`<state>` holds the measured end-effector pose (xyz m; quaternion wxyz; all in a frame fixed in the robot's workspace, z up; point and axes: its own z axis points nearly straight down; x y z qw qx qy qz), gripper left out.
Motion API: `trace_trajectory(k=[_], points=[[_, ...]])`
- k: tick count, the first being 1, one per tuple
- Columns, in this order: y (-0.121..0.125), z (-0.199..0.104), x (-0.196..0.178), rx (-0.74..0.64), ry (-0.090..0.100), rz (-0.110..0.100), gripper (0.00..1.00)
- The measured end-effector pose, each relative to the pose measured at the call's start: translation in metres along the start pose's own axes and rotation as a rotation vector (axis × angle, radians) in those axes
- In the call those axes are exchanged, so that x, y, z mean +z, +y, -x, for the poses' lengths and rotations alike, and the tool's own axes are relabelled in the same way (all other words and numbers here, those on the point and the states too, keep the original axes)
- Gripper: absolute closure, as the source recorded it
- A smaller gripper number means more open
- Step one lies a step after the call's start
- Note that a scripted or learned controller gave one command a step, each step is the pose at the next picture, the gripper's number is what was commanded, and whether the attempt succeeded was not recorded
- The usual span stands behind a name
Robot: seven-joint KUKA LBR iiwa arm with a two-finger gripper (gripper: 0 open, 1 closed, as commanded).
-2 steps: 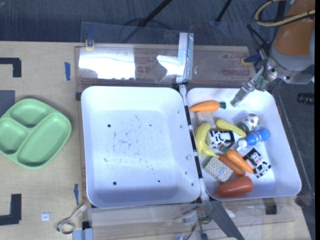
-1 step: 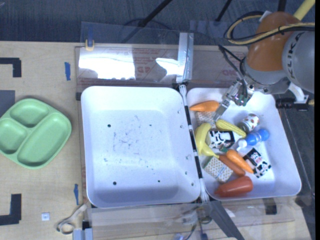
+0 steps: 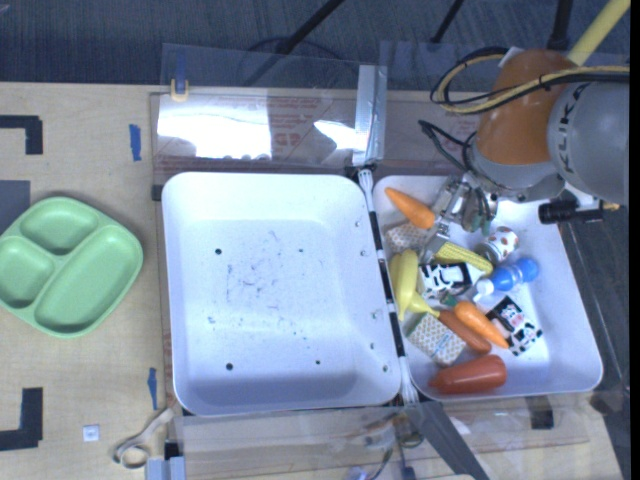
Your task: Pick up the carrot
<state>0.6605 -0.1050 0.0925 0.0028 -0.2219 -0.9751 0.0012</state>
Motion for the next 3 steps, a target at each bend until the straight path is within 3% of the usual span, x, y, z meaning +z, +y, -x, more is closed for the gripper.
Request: trace_trajectory(k=[1, 2, 3], points=[[0.003, 0.006, -0.016, 0.002, -0.026, 0.013, 1.00], [-0.038, 0.010, 0.001, -0.072, -0.018, 0.009, 1.00], [0.058, -0.049, -0.094, -0.151, -0.011, 0.007, 1.00]])
